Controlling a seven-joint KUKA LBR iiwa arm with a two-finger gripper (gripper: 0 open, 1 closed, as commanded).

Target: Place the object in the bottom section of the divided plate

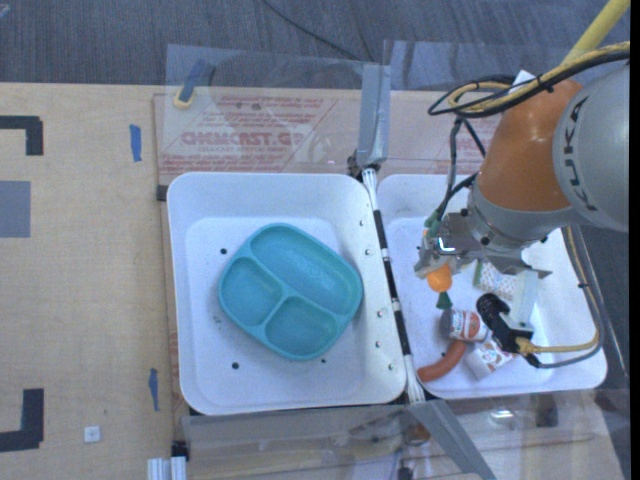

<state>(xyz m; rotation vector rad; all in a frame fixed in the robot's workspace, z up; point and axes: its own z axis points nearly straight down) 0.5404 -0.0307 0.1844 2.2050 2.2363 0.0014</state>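
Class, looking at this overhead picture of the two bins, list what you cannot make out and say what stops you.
- Gripper fingers, camera view: the wrist above hides them.
- Small orange object: too small to identify.
- Items in the right bin: partly covered by the arm and cables.
- Printed sheet: lettering blurred.

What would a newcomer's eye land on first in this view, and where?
Probably the turquoise divided plate, alone in the left bin. Next, the grey arm with its orange band, reaching in from the right over the right bin, where small items sit: an orange piece, a small bottle and a sausage.
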